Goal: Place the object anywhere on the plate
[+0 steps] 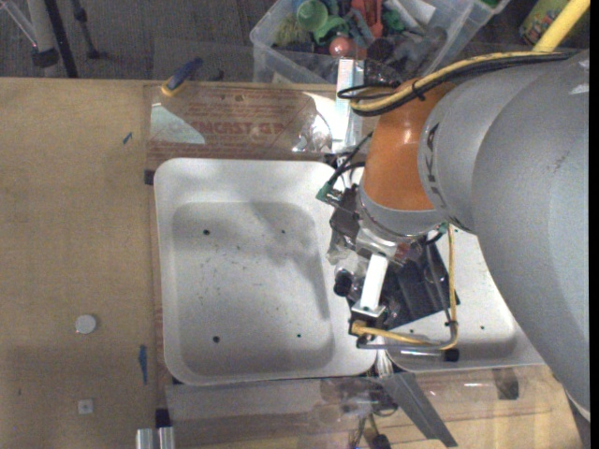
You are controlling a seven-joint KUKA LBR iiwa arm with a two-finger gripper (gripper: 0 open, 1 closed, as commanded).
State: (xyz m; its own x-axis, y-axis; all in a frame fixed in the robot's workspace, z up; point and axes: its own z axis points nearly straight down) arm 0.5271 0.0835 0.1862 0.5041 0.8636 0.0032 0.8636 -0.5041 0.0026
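arm [487,148] over right bin [487,330]; jaws state cannot tell; cardboard [234,124] print unreadable.

Two bins are set side by side on the bench [65,204]: the left bin [243,269] beside the right bin [487,330]. A clear tub [281,40] is placed behind the bench's far edge.

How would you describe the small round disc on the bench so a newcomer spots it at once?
Start at the left white bin and look across its left rim onto the bare tan bench. The small grey disc lies there alone, round and pale, unlike the tiny square mark below it.
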